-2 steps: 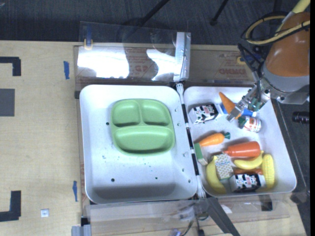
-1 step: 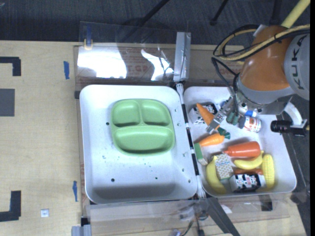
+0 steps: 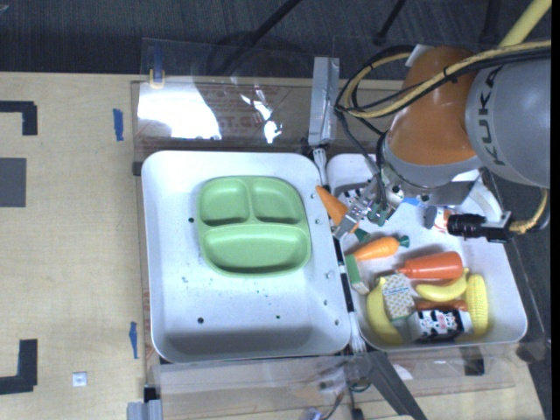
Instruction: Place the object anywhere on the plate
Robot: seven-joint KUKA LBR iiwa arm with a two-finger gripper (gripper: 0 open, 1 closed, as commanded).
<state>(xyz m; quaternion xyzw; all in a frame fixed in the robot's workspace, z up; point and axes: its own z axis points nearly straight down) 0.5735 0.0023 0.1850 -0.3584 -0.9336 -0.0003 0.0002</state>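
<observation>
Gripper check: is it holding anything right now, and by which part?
Cannot be told. The gripper sits low at the right bin's left edge beside an orange carrot, but no object shows clearly between its fingers.

On my grey arm (image 3: 516,121), at the frame's upper right, white letters read "KU", cut off by the edge; I can read nothing else.

**What you can't really make out here**

The grey arm with the orange band (image 3: 437,121) runs off the right and top edges and covers the back of the right shallow white bin (image 3: 512,322). The small metal two-finger gripper (image 3: 367,210) is too tiny and cluttered to read. One orange toy carrot (image 3: 330,204) is half tucked behind it. The yellow toy banana (image 3: 378,318) sits partly under other toys.
</observation>
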